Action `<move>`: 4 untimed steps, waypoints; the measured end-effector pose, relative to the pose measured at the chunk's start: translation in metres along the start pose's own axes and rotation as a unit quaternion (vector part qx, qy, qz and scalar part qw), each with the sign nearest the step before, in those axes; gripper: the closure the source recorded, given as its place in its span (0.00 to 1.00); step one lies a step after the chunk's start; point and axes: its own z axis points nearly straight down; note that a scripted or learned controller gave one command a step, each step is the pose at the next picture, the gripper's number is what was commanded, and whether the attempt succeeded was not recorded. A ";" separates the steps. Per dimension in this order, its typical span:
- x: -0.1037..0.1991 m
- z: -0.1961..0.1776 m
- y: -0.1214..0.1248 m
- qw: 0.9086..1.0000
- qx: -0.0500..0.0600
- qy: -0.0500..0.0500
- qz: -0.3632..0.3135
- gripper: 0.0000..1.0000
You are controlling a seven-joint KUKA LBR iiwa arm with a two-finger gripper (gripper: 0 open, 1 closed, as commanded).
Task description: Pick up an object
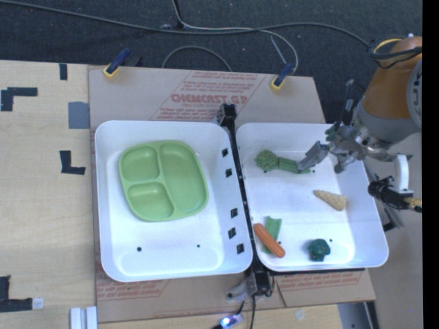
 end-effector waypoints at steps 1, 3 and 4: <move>0.001 -0.008 0.003 1.000 -0.006 -0.001 -0.002 0.00; -0.013 0.102 0.001 1.000 -0.005 -0.002 -0.001 0.00; -0.013 0.111 0.001 1.000 -0.007 -0.002 -0.002 0.00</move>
